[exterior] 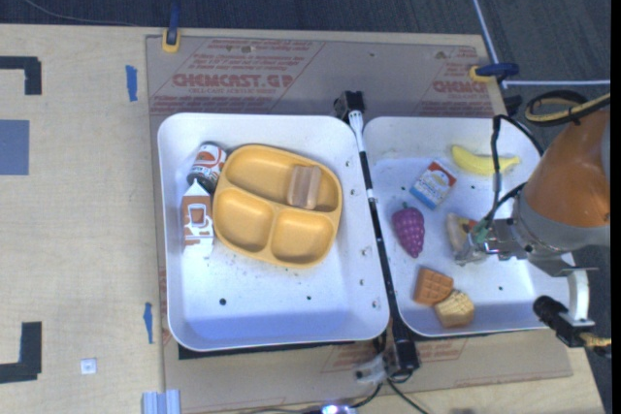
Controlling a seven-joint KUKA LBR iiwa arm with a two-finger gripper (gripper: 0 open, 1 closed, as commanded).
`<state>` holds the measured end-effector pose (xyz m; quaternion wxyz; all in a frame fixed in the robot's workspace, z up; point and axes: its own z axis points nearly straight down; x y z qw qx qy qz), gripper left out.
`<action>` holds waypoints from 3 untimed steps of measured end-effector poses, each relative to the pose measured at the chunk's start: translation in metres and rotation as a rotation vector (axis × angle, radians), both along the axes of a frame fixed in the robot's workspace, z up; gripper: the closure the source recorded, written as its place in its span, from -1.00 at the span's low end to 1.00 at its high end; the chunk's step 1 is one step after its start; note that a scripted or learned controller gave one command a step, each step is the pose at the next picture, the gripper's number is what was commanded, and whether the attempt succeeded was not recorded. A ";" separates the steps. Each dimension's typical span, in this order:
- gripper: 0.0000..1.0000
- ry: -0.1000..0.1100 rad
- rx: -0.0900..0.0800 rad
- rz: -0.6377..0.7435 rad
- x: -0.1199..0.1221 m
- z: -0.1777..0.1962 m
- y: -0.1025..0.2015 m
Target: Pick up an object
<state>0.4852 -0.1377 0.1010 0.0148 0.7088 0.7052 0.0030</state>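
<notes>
The gripper [473, 245] hung low in the right bin [505, 136], right at a small tan object [456, 230] lying just to its left, with the purple grape bunch [408, 230] further left, though whether it held anything could not be told.

- Banana [482, 160]: yellow, lying flat near the right bin's far edge.
- Small carton [433, 184]: white, blue and red, tilted, just left of the banana.
- Purple grape bunch [408, 230]: pointing down, centre-left.
- Waffle piece [433, 286] touching a bread chunk [455, 308] at the near edge.
- Tan item [456, 230] beside the wrist, unclear.
</notes>
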 end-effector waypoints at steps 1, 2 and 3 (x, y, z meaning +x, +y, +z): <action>-1.00 0.001 0.000 0.000 0.000 0.000 0.000; -1.00 0.009 0.005 0.000 -0.002 -0.011 0.039; 1.00 -0.002 -0.004 -0.004 0.000 0.000 0.036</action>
